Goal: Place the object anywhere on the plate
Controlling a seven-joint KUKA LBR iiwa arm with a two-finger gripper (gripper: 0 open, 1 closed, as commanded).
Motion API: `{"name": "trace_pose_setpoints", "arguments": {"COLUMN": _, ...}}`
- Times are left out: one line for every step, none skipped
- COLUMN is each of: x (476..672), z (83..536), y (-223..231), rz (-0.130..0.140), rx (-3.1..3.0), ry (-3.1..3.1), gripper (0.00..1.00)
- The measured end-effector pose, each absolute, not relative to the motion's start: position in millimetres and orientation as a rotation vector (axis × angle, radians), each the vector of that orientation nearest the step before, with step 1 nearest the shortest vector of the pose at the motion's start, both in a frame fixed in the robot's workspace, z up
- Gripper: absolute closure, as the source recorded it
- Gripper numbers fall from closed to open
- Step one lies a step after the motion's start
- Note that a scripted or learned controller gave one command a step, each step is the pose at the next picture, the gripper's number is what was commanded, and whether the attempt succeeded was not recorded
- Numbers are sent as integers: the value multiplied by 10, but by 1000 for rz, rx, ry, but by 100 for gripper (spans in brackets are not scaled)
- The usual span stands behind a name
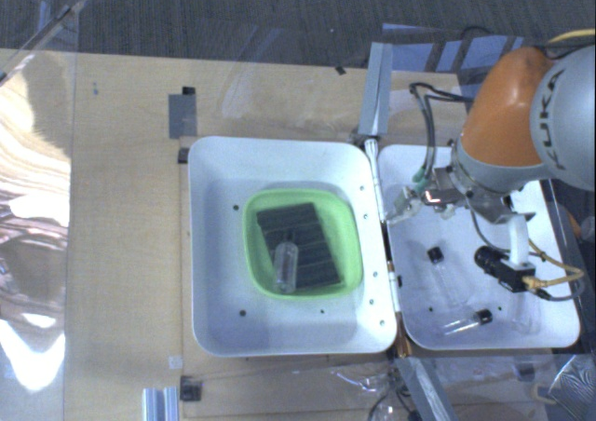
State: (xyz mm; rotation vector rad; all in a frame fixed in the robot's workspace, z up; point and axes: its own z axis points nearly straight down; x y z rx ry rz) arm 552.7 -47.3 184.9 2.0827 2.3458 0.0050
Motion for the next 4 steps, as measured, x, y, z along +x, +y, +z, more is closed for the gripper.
{"name": "trace_pose_setpoints", "arguments": {"x": 5798, "z": 1931, "y": -1439, "rz": 6, "rx": 2028, "ry": 2389, "gripper": 0}}
{"name": "trace_pose_setpoints", "arguments": {"x": 5824, "z": 2053, "y": -1427, "rz": 13, "rx": 2018, "ry": 2388, "gripper": 100}}
{"name": "trace_pose_setpoints", "arguments": {"x": 5311, "z": 1854, "y": -783, "rz": 5, "rx": 1744, "ry": 2607, "gripper": 100}}
{"name": "trace_pose_setpoints", "arguments": {"x": 5336, "z": 1970, "y": -776, "rz": 12, "rx": 1739, "ry": 2603, "gripper": 100}}
